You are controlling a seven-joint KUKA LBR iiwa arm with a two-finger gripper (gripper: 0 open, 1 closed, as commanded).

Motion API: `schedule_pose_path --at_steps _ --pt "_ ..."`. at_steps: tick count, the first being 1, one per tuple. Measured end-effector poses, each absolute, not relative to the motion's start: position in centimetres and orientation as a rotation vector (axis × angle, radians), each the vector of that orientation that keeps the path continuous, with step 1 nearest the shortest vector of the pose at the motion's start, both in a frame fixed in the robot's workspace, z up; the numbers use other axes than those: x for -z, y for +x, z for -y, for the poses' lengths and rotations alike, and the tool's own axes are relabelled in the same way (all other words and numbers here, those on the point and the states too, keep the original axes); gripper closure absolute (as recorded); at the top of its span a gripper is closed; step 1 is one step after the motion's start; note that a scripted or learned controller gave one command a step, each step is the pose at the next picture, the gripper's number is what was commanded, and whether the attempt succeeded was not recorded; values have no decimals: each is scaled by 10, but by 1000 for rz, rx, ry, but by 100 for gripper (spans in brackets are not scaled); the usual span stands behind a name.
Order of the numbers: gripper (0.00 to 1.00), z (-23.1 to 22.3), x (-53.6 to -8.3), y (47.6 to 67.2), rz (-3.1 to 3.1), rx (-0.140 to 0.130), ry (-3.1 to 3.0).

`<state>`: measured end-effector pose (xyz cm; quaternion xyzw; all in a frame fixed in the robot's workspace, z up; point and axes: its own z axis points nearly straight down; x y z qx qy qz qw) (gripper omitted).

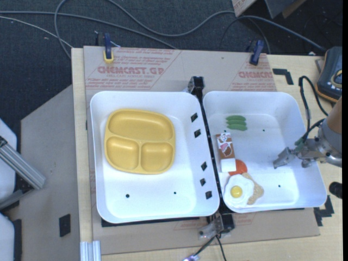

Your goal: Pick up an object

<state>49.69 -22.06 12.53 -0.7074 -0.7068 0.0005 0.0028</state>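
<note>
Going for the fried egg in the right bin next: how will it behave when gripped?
The fried egg looks flat and low, so it probably offers little to pinch. It likely slides on the smooth bin floor. Rolling seems unlikely.

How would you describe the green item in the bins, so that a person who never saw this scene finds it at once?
Start from the right bin, opposite the bin with the yellow divided plate. Near its far wall lies the green item, like two short pods side by side. It alone is green; the fried egg and brown packet lie nearer the camera.
</note>
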Motion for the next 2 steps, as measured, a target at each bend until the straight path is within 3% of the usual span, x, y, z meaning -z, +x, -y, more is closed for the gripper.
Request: schedule_pose_path --at_steps 1,2 --pt "0 216 -83 498 2218 6 -2209" --pt "100 218 -96 498 2220 4 -2217"
